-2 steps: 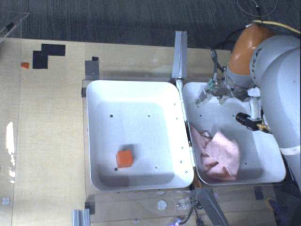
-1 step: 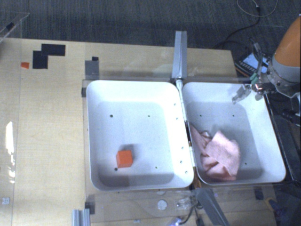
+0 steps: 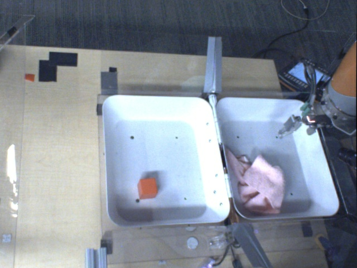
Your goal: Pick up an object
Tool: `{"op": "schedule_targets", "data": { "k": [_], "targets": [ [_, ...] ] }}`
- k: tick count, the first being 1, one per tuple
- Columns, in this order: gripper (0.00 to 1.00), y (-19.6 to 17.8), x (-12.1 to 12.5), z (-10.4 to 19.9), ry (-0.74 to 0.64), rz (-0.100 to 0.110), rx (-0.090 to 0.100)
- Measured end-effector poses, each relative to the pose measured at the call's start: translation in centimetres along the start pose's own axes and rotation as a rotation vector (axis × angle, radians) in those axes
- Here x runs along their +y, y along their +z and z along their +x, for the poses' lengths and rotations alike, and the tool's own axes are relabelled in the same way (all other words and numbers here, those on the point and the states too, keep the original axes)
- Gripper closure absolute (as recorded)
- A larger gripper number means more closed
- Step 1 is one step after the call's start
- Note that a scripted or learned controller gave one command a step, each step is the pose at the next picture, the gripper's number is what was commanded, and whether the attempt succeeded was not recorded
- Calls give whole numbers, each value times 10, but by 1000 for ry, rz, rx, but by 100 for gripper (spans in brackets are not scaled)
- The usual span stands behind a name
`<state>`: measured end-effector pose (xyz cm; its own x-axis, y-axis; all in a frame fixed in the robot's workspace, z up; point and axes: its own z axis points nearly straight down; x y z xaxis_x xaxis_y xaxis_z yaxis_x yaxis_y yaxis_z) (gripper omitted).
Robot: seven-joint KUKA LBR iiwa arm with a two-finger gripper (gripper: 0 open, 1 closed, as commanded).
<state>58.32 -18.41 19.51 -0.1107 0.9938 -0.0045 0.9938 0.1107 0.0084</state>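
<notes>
A pale wooden tabletop (image 3: 56,166) fills the left and near part of the scene. Beyond its far edge lies dark grey carpeted floor (image 3: 139,15), with a thin cable (image 3: 304,7) looped on it at the far right. Black rectangular marks (image 3: 54,65) and a small orange square (image 3: 29,77) sit on the wood at the far left. A grey metal bar (image 3: 212,66) runs from the far edge toward the middle. Bright glare (image 3: 11,172) streaks the left edge of the wood.
</notes>
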Motion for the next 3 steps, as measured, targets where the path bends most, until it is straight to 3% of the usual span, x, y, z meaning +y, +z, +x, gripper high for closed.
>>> {"op": "schedule_targets", "data": {
  "k": [1,2,3],
  "targets": [
    [0,99,-53,43,-108,-3,2],
    [0,103,8,85,-192,-11,0],
    [0,92,-87,77,-218,0,3]
  ]
}}
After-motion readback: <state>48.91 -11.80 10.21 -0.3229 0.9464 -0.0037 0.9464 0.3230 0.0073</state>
